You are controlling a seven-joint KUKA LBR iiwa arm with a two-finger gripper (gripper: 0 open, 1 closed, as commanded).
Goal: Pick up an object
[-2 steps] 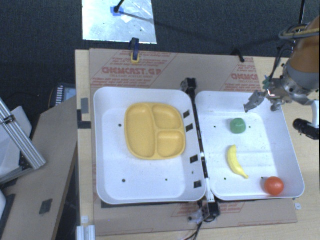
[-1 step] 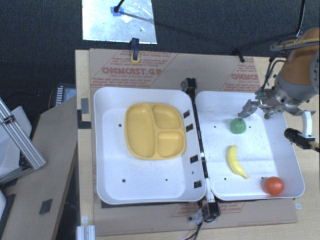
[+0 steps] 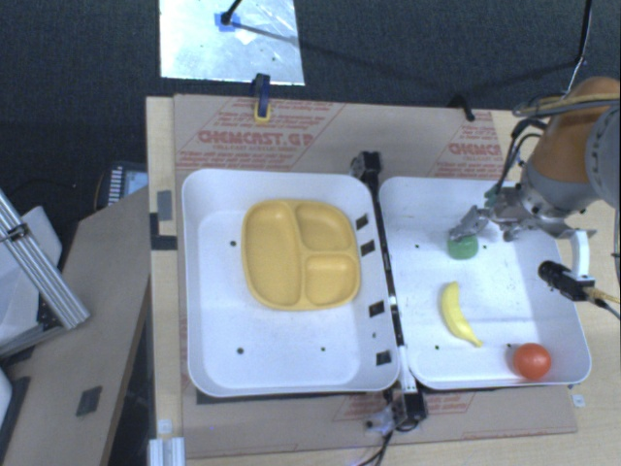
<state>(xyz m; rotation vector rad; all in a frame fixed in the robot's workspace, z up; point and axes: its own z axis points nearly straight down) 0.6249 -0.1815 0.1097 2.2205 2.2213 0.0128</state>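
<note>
Two white bins [image 3: 209,289], black clips along the seam between them. Left bin: pale yellow divided plate [image 3: 299,253]. Right bin: yellow banana [image 3: 458,313], red-orange ball [image 3: 531,360], green object [image 3: 463,248] under the grey gripper [image 3: 473,225]. Arm [image 3: 572,153] grey with orange band. Tan board [image 3: 291,136] under the bins, red lettering. Dark blue-grey floor, silver sheet [image 3: 231,27] at top.

The yellow plastic plate with three parts [image 3: 299,254] lies in the left white bin [image 3: 209,289]. In the right white bin [image 3: 563,318], the yellow toy banana [image 3: 458,313] lies left of the round orange-red ball [image 3: 531,360]. The small green round block [image 3: 463,247] sits behind the banana.
</note>
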